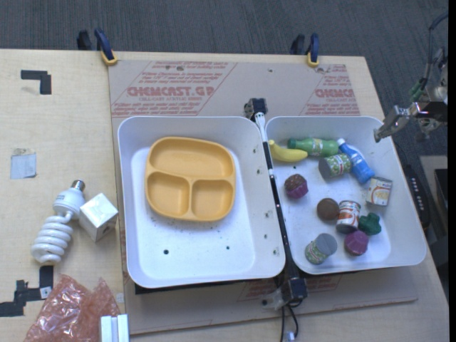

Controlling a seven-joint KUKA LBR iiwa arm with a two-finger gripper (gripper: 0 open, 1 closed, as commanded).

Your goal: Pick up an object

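Metal two-finger gripper [396, 125], finger state indiscernible, at the right edge beside the shallow white right-hand bin [406, 228]; its crowded small toy items risk a missed or double grasp.

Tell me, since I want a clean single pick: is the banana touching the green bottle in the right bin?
Touching. In the camera view the banana lies with its right end against the green bottle, with no white bin floor showing between them.
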